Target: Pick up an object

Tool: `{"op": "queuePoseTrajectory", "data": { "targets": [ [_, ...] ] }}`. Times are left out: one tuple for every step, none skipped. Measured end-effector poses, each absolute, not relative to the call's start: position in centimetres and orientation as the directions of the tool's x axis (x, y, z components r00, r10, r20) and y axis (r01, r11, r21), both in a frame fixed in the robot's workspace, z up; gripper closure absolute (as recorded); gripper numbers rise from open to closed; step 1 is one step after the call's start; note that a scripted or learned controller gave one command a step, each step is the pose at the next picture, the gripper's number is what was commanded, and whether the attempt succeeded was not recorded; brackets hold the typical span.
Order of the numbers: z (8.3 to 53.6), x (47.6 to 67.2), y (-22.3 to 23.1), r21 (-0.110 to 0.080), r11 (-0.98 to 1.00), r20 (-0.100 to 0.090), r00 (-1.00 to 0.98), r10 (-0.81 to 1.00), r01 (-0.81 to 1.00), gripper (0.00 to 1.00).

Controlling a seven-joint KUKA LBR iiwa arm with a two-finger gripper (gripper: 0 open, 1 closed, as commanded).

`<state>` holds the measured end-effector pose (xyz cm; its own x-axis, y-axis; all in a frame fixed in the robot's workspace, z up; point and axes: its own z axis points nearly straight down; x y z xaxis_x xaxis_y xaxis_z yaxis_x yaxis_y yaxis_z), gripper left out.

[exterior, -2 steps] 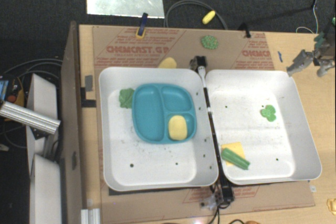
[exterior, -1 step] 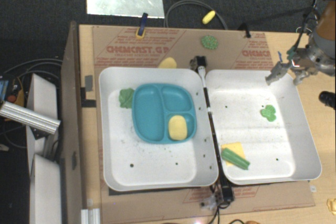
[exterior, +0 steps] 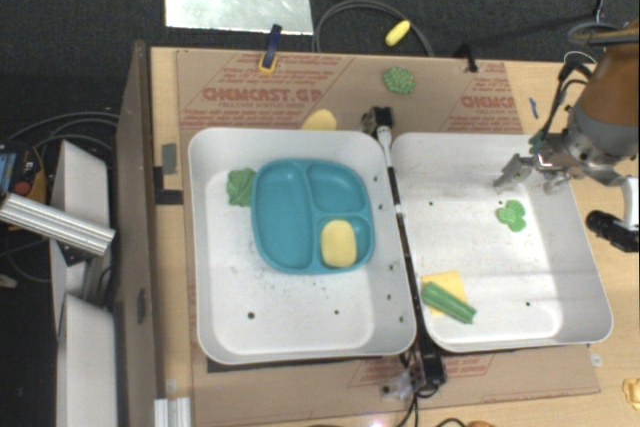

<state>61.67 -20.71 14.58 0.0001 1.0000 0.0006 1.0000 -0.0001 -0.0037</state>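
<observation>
the left bin (exterior: 215, 315) holds a teal divided plate (exterior: 290, 225) set roughly in its middle. a small green leafy piece (exterior: 240, 186) lies against the plate's left edge, touching it or nearly so. a yellow rounded piece (exterior: 339, 243) sits in the plate's lower right compartment. just beyond the bin's far rim, on the cardboard sheet (exterior: 250, 95) under both bins, a pale yellow rounded thing (exterior: 320, 121) shows partly behind the rim, and farther back a green knobbly piece (exterior: 399, 80) rests on the cardboard. a yellow capsule-shaped thing (exterior: 398, 33) lies off the cardboard, on the dark floor beside a looping cable.

the right bin (exterior: 570, 315) sits touching the left one along their shared edge. near its front left corner a yellow flat square (exterior: 450, 284) lies with a green elongated piece (exterior: 448, 304) across its lower part, the two touching. toward the bin's right side a small green piece (exterior: 513, 214) lies by itself on the white floor, well apart from the yellow square.

the gripper (exterior: 532, 171) hangs above the far right part of the right bin, just up and to the right of the small green piece, apart from it. its fingers are spread with nothing between them. the arm (exterior: 608, 105) rises behind it toward the right edge.
</observation>
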Motion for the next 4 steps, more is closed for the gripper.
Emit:
{"op": "queuePoseTrajectory", "data": {
  "targets": [
    [8.3,61.4,-19.5,0.005,0.004,-0.002,-0.004,1.0,1.0,0.0],
    [9.3,59.4,-20.8,0.0,0.0,-0.001,0.0,1.0,1.0,0.0],
    [10.5,67.3,-20.3,0.012,0.008,-0.003,-0.008,1.0,1.0,0.0],
    [9.6,60.4,-20.7,-0.003,-0.001,0.001,0.001,1.0,1.0,0.0]
  ]
}}
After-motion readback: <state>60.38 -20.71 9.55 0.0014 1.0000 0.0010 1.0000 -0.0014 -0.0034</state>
